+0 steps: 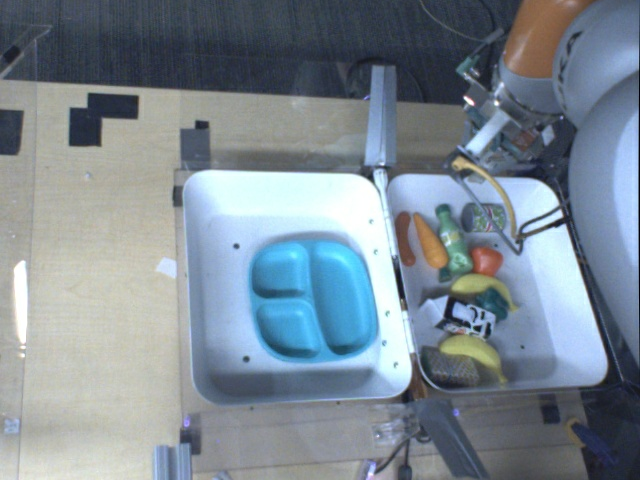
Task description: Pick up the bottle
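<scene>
Pale wooden bench (100,268) with black patches; dark grey floor (250,18) beyond.

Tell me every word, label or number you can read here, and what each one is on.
None can be read.
Black-and-white card in the right bin: bold markings, too blurred to read.
Can: printed wrap, too small to read.
Green bottle: no legible label.
</scene>
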Available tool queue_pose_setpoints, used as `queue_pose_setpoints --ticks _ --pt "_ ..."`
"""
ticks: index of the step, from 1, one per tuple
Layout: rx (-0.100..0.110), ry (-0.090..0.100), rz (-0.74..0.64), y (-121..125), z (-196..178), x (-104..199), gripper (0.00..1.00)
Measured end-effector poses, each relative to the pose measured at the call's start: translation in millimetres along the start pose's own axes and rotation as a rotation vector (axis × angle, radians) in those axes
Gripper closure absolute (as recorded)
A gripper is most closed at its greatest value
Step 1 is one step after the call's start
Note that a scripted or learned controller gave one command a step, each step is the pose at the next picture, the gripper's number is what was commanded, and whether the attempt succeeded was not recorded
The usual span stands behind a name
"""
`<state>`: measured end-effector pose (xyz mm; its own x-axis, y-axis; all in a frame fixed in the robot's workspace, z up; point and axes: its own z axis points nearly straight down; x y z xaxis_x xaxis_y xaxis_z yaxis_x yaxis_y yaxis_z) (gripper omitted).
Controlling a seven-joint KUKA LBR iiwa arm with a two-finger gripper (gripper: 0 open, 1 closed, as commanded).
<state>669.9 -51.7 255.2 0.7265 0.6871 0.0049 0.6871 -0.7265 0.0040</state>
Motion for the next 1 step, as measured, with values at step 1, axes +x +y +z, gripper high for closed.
queue_pose_setpoints --ticks 1 --pt "0.002 -0.002 -0.336 2.0 78.2 -57.6 1.00"
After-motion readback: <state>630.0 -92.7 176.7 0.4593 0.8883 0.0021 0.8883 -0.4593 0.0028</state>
